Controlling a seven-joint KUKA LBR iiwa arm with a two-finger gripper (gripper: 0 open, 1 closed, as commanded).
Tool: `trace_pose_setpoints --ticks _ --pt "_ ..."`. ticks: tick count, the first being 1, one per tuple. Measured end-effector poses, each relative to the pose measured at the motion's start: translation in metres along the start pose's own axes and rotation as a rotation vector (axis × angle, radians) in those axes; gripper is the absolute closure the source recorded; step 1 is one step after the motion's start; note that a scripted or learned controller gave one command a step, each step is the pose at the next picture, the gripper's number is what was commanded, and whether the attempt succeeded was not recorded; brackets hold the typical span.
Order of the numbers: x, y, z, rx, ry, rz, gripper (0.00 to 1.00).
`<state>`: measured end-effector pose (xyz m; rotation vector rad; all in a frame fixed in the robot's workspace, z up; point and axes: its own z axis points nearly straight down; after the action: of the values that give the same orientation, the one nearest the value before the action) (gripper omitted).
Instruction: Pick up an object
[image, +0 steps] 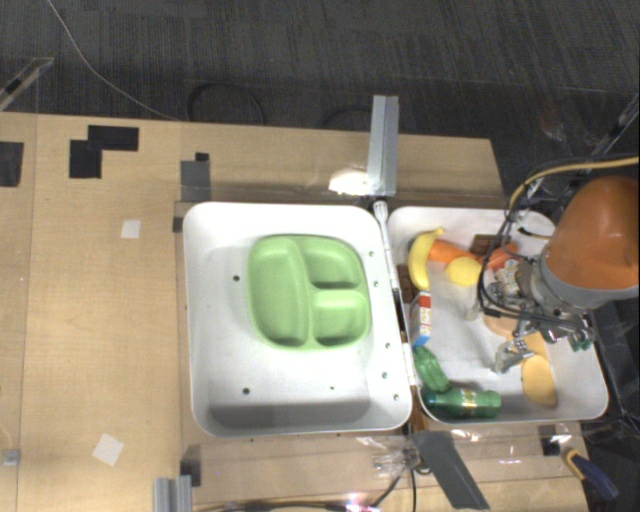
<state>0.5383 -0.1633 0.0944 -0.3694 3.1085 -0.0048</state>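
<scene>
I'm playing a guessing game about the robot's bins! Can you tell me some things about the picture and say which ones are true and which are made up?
1. The green tray lies in the left bin. True.
2. The banana is in the left bin. False: it is in the right bin.
3. The green bottle lies near the front edge of the right bin. True.
4. The arm reaches over the left bin. False: it is over the right bin.
5. The green tray has several compartments. True.
</scene>
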Motion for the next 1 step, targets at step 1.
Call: trace_pose_setpoints --ticks 1 --pt "0.0313 -0.0089 0.0031 0.005 -0.008 -0.276 0.0"
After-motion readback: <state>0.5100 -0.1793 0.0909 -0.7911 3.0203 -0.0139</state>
